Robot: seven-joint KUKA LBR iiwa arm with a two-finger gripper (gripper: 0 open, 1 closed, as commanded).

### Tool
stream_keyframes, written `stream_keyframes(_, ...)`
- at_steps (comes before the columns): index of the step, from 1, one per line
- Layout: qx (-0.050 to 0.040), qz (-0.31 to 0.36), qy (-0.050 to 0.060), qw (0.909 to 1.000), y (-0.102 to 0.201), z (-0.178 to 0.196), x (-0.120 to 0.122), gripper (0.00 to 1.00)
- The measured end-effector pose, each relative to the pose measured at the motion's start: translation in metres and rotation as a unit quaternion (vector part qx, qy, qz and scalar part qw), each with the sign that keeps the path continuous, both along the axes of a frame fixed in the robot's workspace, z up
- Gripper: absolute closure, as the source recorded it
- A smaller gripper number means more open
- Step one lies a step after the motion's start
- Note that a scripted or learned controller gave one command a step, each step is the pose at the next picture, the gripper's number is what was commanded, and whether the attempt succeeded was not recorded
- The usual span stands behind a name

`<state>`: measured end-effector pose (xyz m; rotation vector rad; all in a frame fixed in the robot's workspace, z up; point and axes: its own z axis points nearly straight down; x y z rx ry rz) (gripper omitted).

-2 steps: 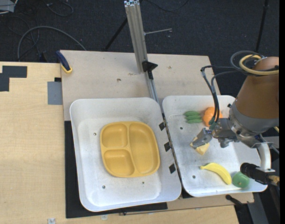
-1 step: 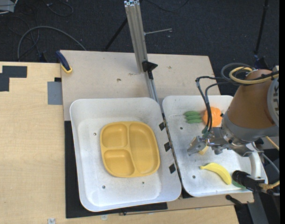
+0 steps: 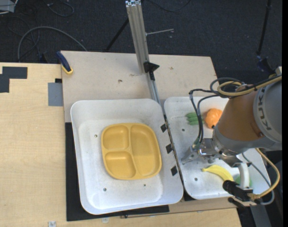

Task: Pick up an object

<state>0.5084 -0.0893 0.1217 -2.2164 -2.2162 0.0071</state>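
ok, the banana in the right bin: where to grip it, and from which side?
Probably mid-body of the banana, coming straight down, fingers closing across its narrow width. It lies flat on the right bin floor, curved, with a green-white object close at its right end, so stay toward the left half.

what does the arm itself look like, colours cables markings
The arm is a thick rounded KUKA unit: a grey upper shell with part of the dark KUKA lettering showing, then a wide orange band toward the wrist. Black cables loop off it, with yellowish ones near the top. The gripper end is small, metallic grey hardware.
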Motion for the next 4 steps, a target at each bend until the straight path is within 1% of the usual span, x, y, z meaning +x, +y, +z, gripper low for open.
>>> stream_keyframes(1,-0.0001,-0.003,0.0,1.0,-0.002,0.013,0.0,1.0)
stream_keyframes(2,-0.0007,0.0,-0.004,1.0,-0.001,0.055,-0.004,1.0)
stream_keyframes(3,-0.001,0.0,-0.004,1.0,-0.001,0.107,-0.003,1.0)
stream_keyframes(4,-0.0005,0.001,-0.003,1.0,0.049,0.116,0.0,1.0)
